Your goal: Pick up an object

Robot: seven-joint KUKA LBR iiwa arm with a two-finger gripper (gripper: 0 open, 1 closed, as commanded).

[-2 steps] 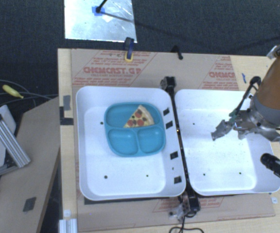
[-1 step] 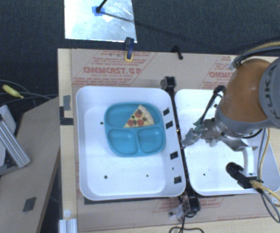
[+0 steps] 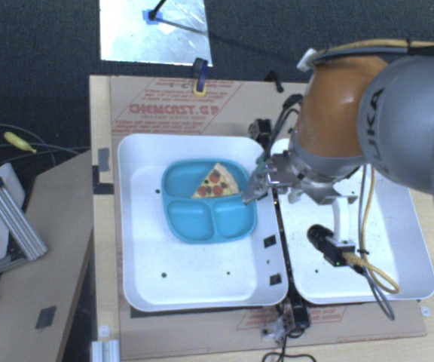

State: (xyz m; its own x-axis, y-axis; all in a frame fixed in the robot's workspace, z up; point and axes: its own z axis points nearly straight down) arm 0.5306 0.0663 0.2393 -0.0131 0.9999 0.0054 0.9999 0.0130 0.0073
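A blue divided plate [image 3: 202,221] lies in the left white bin [image 3: 194,277], toward its back right. A pizza slice [image 3: 217,182] with red toppings rests in the plate's upper right compartment. My gripper [image 3: 258,185] hangs at the plate's right rim, just right of the pizza slice and near the wall between the two bins. The grey and orange wrist above hides most of the gripper. I see nothing held in it.
The arm's body covers the back of the right bin [image 3: 409,270]. A black connector [image 3: 326,247] and a yellow cable [image 3: 375,274] hang over that bin. Both bins sit on a cardboard sheet [image 3: 172,108] with a silver sheet [image 3: 153,21] behind.
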